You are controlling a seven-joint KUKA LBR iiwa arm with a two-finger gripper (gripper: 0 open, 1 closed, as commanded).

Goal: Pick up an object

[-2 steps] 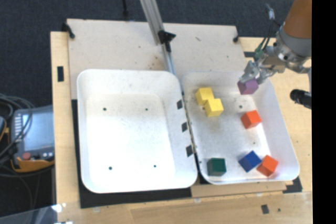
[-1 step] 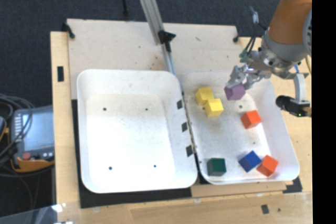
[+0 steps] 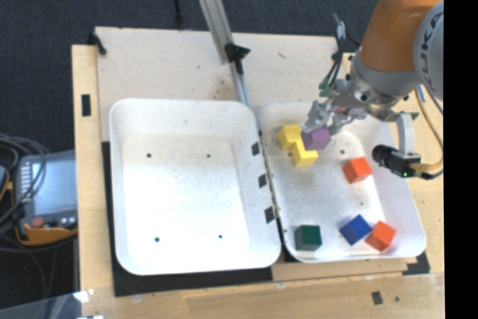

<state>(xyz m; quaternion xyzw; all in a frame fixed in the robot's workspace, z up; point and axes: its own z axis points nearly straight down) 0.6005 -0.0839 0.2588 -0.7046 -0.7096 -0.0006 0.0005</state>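
Little can be read here. The one legible mark is part of a dark brand lettering on the grey casing of the arm (image 3: 432, 26), at the frame's right edge beside the orange band: the letters "UK" run sideways down the casing, and the rest of the word is cut off. The grey device with a screen (image 3: 46, 187) at the left edge shows a pale display, but nothing on it is clear enough to read. No numbers or signs can be made out anywhere else.
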